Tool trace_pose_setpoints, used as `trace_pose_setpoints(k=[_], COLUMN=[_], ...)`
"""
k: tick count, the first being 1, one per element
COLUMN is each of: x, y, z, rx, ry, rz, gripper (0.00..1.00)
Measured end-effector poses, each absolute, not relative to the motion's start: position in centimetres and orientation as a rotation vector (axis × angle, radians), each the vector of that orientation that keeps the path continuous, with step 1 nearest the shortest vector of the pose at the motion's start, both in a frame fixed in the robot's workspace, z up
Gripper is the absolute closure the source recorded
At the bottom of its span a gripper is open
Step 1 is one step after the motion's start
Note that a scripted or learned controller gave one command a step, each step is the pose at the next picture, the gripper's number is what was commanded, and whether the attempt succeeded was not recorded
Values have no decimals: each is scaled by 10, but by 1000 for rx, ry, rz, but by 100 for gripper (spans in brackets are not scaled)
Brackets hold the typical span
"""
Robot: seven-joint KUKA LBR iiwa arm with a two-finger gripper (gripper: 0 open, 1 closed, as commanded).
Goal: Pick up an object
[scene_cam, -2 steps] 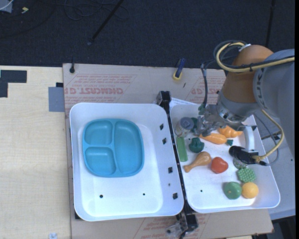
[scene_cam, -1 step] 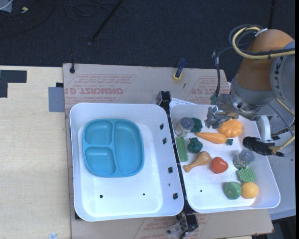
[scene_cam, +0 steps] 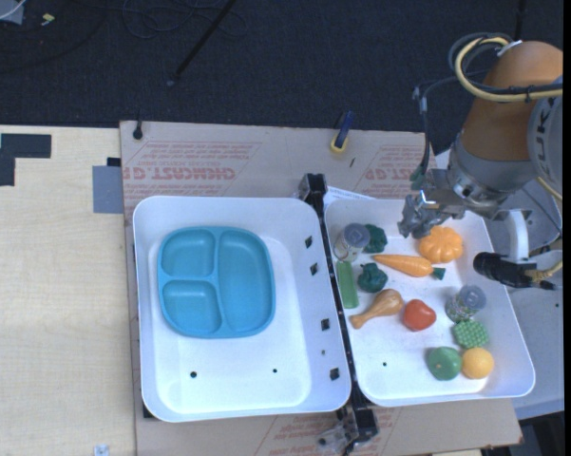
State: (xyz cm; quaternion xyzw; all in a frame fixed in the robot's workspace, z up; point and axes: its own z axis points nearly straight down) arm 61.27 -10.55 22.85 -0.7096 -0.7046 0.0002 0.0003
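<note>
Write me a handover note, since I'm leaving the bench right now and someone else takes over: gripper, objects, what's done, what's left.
Gripper: low over the far side of the right bin, beside the orange pumpkin; finger state unreadable, nothing seen held.
Right bin: pumpkin, carrot, drumstick, tomato, broccoli, green pepper, lemon and other small toys.
Left bin: blue divided plate.
Done: nothing visibly picked.
Left: grasp and lift one object.
</note>
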Motion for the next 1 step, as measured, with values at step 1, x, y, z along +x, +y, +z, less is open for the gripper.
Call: trace_pose_setpoints(k=[1], x=[618], y=[-49], z=[237], rx=[-2214], ry=[-2226], rz=[-1], gripper=[100])
